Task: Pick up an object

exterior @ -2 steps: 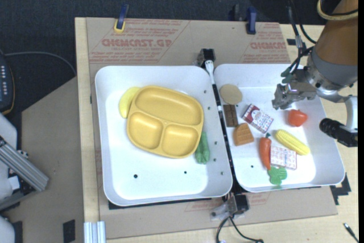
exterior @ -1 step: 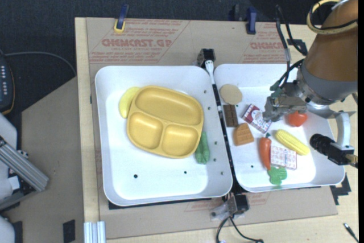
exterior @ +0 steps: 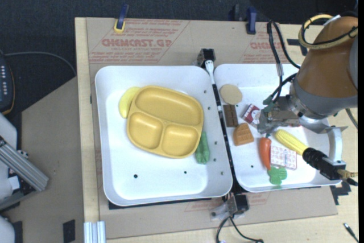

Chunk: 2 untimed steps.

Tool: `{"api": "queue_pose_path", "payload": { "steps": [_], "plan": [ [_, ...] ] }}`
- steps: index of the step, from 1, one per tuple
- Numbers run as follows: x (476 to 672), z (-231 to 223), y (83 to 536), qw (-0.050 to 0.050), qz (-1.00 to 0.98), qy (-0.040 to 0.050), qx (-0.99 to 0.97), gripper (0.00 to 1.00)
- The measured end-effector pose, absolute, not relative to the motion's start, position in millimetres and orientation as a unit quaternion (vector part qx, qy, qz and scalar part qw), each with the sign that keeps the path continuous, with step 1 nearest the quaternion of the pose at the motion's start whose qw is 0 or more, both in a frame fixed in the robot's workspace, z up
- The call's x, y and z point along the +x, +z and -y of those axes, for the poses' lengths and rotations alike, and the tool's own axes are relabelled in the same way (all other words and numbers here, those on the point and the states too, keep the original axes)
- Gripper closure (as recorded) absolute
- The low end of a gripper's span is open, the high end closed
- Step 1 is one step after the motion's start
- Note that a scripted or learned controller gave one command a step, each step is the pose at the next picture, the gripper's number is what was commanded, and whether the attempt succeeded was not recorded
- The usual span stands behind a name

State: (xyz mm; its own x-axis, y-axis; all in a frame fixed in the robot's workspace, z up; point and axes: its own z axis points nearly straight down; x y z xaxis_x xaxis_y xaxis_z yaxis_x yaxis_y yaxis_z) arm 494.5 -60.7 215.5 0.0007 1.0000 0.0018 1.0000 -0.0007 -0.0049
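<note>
- Camera view: the arm (exterior: pixel 330 65) comes in from the right and hangs over the right bin (exterior: pixel 250 74), covering much of that bin's right side.
- The gripper (exterior: pixel 268 122) sits low above the middle of the right bin; from this angle I cannot tell how its tips stand or whether anything is between them.
- Just beside the gripper lie a red-and-white packet (exterior: pixel 251 114) to its left and a yellow corn cob (exterior: pixel 291 141) to its lower right.
- Nearer the shared bin wall: a tan round disc (exterior: pixel 230 93), a brown bar (exterior: pixel 230 115) below it, and an orange wedge (exterior: pixel 243 135) lower still.
- Toward the front edge of the right bin: an orange carrot (exterior: pixel 265 152), a pink patterned card (exterior: pixel 283 156), and a green piece (exterior: pixel 277 175), perhaps a toy vegetable, packed close.
- The left bin (exterior: pixel 108 122) holds a yellow divided plate (exterior: pixel 165 121) with a yellow banana (exterior: pixel 126 101) tucked at its upper left edge and a green leafy item (exterior: pixel 202 149) at its lower right, near the dividing wall.
- Open white floor lies along the left bin's front and left edges.
</note>
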Motion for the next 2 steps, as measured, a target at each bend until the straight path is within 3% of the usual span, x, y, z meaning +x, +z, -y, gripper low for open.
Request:
{"api": "queue_pose_path", "payload": {
  "steps": [2],
  "plan": [
    [512.1,62.6,225.9,-0.001,0.708,-0.0008,-0.707,1.00]
  ]
}}
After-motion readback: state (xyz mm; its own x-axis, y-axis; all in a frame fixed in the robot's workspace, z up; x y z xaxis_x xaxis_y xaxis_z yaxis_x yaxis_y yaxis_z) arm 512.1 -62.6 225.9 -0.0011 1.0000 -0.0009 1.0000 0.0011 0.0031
